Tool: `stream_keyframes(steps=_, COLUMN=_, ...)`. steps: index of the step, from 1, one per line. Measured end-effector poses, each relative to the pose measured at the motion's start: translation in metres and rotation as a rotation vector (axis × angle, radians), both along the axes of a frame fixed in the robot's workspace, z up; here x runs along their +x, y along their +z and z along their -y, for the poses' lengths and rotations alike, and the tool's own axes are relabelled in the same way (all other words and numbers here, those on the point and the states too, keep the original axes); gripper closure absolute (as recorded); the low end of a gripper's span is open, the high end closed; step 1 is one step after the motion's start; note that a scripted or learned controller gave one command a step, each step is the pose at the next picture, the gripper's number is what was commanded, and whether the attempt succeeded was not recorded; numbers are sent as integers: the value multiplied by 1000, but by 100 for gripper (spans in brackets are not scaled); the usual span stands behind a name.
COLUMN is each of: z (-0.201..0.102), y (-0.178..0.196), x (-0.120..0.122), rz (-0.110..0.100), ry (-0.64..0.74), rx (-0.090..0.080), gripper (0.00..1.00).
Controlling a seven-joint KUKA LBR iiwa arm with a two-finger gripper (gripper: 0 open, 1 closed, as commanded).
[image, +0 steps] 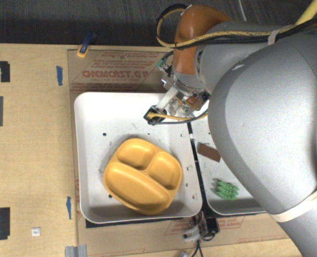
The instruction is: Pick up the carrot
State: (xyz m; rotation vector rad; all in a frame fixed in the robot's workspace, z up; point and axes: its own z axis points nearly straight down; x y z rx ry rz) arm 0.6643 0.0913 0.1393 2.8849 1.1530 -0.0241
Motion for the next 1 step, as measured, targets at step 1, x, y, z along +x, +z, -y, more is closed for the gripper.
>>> stream_keyframes(steps=1, z=-7, y=-1, x=-1, rz=11, ry=154, rx=17, gripper=100)
